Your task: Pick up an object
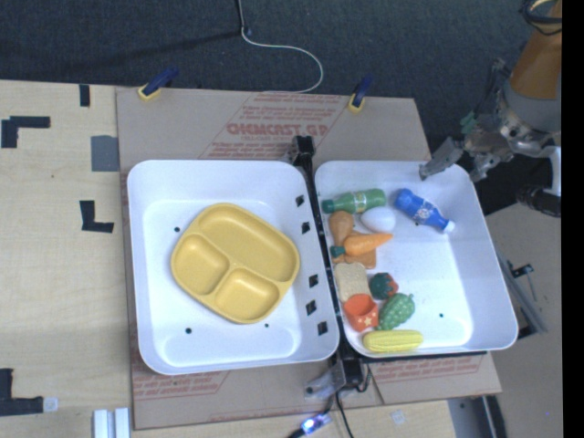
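Two white bins [146, 245] sit on brown cardboard [265, 126] printed with red lettering. A yellow tray [234, 262] fills the left bin. Right of the tray: a green bottle [356, 200], blue bottle [422, 210], orange carrot [367, 242], yellow corn [393, 340].

Arm [538, 53] cut off at right edge; claw [453, 161] grip unclear.

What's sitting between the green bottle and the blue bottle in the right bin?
In the camera view, a white egg lies between the green bottle and the blue bottle, slightly below their line, beside the carrot.
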Tool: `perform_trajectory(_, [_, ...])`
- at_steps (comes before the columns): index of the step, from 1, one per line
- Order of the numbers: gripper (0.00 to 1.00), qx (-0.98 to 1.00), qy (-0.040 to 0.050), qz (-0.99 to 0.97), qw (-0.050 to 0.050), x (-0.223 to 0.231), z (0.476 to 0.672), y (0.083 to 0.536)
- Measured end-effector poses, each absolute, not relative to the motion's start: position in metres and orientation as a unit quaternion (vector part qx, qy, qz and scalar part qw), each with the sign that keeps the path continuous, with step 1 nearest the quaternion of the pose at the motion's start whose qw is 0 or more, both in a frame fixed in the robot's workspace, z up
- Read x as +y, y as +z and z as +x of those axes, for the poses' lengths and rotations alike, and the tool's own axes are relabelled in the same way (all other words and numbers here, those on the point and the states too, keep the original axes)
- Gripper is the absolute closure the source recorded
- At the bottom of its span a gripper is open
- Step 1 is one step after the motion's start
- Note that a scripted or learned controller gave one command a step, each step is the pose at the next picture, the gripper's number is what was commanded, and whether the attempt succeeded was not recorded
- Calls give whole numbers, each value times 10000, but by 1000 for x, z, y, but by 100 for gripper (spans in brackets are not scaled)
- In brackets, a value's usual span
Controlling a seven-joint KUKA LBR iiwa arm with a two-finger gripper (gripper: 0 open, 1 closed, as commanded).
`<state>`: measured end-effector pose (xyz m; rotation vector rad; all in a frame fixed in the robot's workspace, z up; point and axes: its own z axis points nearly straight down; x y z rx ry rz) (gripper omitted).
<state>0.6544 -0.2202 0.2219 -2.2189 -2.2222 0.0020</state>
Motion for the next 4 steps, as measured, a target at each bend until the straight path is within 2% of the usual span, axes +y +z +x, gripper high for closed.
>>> perform_trajectory(2, [0,-7078,22,-7064,21,-221,641,99])
perform_trajectory(3, [0,-7083,14,-7059,0,-220,641,83])
perform_trajectory(4, [100,-7089,9,-7053,-13,-220,642,95])
